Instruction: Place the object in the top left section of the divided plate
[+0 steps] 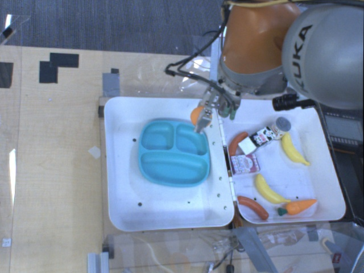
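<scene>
The robot's gripper [203, 120] hangs over the top right corner of the blue plastic divided plate [173, 154] in the left white bin [122, 169], and its fingers look pinched on a small round orange thing [196, 115]. That spot is above the wrong section, so if it lets go here the orange thing could drop in the top right part or roll off the rim. The bananas and carrot sit in the other bin.
</scene>
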Available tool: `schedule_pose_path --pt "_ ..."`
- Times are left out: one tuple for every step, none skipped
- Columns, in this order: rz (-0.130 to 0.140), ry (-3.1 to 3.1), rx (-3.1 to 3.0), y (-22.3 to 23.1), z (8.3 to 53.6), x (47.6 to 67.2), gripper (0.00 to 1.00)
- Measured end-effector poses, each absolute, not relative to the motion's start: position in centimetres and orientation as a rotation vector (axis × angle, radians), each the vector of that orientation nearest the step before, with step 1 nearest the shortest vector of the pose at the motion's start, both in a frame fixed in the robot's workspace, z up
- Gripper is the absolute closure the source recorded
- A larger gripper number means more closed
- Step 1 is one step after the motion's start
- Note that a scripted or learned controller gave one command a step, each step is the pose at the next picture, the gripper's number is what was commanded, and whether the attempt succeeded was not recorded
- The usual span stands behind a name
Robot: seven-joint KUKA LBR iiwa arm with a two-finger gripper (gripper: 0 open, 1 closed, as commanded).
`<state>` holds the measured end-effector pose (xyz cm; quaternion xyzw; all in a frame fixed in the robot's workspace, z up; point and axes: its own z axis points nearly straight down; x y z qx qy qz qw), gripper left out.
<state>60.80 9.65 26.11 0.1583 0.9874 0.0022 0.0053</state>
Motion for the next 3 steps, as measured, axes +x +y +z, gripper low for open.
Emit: schedule_pose_path --pt "0.008 3.076 0.582 10.1 32.3 60.8 1.0" --pt "0.007 3.1 0.457 17.6 29.8 58.7 1.0" --pt "0.008 3.099 0.458 17.6 29.8 58.7 0.0"
